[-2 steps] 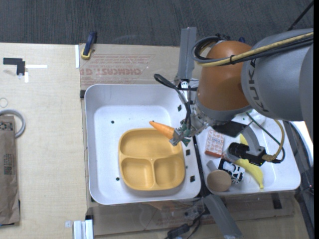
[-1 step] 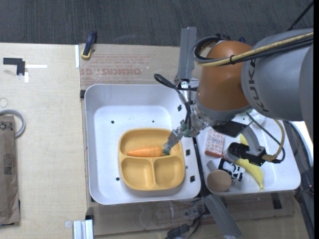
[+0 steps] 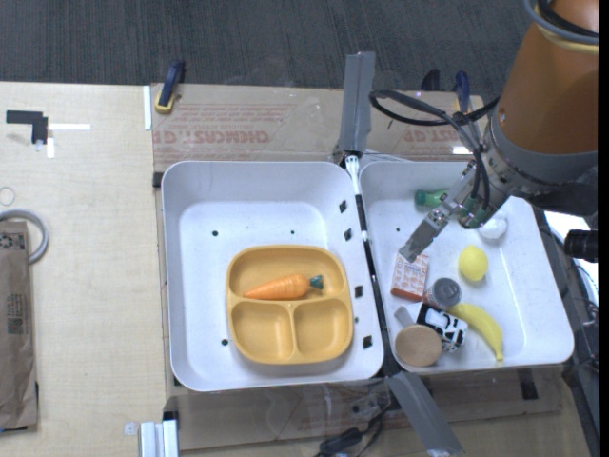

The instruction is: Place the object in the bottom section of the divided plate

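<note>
Overhead, we look down on two shallow white bins side by side on a bench. The left bin (image 3: 190, 255) carries a yellow divided plate (image 3: 289, 348) near its front edge; an orange carrot (image 3: 282, 288) lies in the plate's long far section, while the two smaller sections toward the bin's front edge hold nothing. The right bin (image 3: 533, 284) holds the loose items: a red and white packet (image 3: 410, 276) near its left wall, a lemon (image 3: 473, 264), a banana (image 3: 481, 326) toward the front right corner, a small grey can (image 3: 445, 291), a black and white item (image 3: 443, 326), a tan round lid (image 3: 417, 346) at the front edge, and a green item (image 3: 430, 198) near the back. The gripper (image 3: 416, 249) hangs just above the packet, slanting down from the right; we cannot tell whether its fingers are apart or together, and nothing is visibly held. We judge the packet the likely target, not yet lifted. Being flat, it may slip the fingers, and the crowded can beside it could be knocked
</note>
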{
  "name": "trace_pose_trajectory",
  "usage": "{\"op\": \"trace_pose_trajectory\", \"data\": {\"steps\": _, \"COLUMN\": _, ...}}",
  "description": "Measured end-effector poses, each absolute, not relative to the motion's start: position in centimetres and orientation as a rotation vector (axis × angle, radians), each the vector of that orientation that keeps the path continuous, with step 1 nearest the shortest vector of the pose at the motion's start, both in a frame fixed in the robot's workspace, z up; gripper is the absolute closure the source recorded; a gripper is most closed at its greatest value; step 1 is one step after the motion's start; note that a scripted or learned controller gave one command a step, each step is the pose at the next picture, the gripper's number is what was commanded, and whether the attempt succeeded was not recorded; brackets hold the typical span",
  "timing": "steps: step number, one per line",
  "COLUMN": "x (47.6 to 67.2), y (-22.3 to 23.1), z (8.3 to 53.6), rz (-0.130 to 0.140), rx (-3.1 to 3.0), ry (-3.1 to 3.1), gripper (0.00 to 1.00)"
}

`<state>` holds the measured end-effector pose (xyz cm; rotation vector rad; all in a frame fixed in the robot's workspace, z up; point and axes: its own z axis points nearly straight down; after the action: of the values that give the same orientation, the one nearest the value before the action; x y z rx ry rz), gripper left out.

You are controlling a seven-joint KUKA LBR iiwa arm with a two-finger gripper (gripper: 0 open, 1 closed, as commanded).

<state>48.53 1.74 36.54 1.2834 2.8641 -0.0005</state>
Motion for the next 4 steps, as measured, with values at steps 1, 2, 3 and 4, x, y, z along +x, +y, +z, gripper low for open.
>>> {"op": "trace_pose_trajectory", "data": {"steps": 1, "x": 48.7, "y": 1.7, "z": 37.4, "rz": -0.002, "rx": 1.28, "ry": 2.863, "gripper": 1.0}}
{"op": "trace_pose_trajectory", "data": {"steps": 2, "x": 51.8, "y": 8.6, "z": 28.4, "rz": -0.003, "rx": 1.083, "ry": 2.95, "gripper": 1.0}}
{"op": "trace_pose_trajectory", "data": {"steps": 3, "x": 59.1, "y": 11.4, "z": 24.0, "rz": -0.003, "rx": 1.661, "ry": 2.666, "gripper": 1.0}}
{"op": "trace_pose_trajectory", "data": {"steps": 4, "x": 61.2, "y": 10.7, "z": 23.6, "rz": -0.003, "rx": 1.873, "ry": 2.521, "gripper": 1.0}}
